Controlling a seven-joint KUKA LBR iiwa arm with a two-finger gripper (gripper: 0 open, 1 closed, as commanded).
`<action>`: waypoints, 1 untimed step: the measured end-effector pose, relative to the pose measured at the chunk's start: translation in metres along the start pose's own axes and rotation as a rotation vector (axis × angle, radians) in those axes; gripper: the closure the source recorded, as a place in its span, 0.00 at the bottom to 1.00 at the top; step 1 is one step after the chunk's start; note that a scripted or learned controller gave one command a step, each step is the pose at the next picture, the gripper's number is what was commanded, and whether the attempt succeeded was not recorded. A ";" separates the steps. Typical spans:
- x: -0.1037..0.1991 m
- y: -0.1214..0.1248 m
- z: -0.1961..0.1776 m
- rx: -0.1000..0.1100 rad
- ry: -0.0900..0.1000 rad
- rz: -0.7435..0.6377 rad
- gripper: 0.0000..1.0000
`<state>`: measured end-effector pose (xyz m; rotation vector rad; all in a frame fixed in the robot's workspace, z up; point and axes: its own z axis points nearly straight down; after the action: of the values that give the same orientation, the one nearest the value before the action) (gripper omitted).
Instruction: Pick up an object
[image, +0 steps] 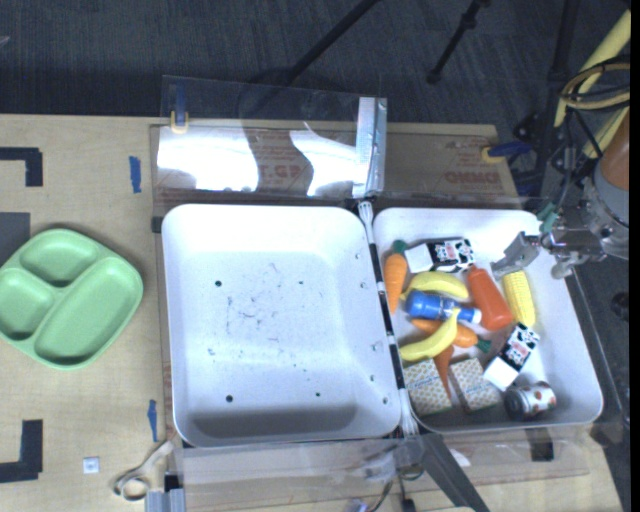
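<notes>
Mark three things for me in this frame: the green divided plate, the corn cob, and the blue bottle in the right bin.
green divided plate (66, 297): camera view, on the ridge between its compartments.
corn cob (519, 297): camera view, on the middle of the yellow cob.
blue bottle (440, 305): camera view, on its blue body.

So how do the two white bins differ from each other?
The left bin has a bare floor with only faint scuffs and a few dark dots, while the right bin is crowded with toy food such as a carrot, bananas and corn. The left bin also looks wider than the right bin. Both are shallow, white, round-cornered, and sit side by side.
</notes>
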<state>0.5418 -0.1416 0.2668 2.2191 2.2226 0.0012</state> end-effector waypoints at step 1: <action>-0.065 0.003 0.089 0.002 0.002 0.236 0.00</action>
<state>0.5446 -0.2067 0.1780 2.4679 1.9472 0.0003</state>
